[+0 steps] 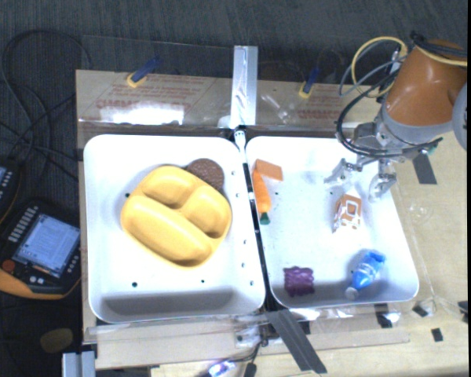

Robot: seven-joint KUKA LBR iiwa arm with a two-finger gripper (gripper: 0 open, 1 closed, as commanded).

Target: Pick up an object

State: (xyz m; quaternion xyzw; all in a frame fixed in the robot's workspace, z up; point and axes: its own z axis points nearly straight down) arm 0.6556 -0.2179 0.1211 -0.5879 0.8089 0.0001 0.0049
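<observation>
Two shallow white bins sat side by side on the bench, the left bin and the right bin, parted by a dark ridge. The arm, with its orange band, reached in from the right and hung over the upper right part of the right bin. Its gripper had its two pale fingers spread apart, one toward the left and one toward the right, with nothing between them.

Just below the fingertips lay a small orange and white toy, blocky, with white patches framed in orange, tilted slightly; whether the fingers touched it could not be told. Lower in the same bin rested a blue and white object, shaped like a small bottle and lying aslant near the lower right corner. To its left sat a purple lump, dark and knobbly. By the left wall of that bin lay an orange wedge, and just beneath it an orange carrot-like stick with a green tip.

The left bin bore a large yellow plush shape, rounded and lobed, with a brown disc touching its upper edge.
</observation>
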